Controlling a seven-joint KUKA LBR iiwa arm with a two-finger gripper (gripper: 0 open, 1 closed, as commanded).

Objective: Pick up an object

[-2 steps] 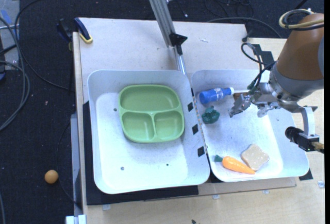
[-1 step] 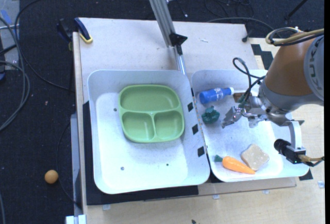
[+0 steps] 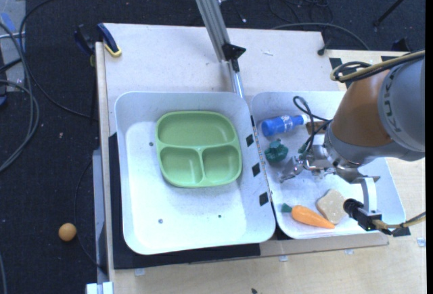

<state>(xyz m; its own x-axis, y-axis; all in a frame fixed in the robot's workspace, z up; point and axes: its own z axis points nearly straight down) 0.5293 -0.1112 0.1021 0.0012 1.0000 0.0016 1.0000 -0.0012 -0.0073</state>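
Orange carrot (image 3: 312, 216) lies near right bin's (image 3: 396, 208) front rim.

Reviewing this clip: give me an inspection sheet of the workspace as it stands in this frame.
Surface: pale bench bearing two white bins, left bin and right bin, side by side.
Job's things: in the right bin, blue bottle, small teal object, carrot, beige sponge-like piece.
Clutter: green divided tray in the left bin; blue-and-yellow clamp at the bench's far left corner.
Grippers: gripper low over the right bin, near the teal object; nothing visibly held.
Cables: black cable looping in the right bin; more on the floor.
Surroundings: dark floor, orange ball at left, metal pole.
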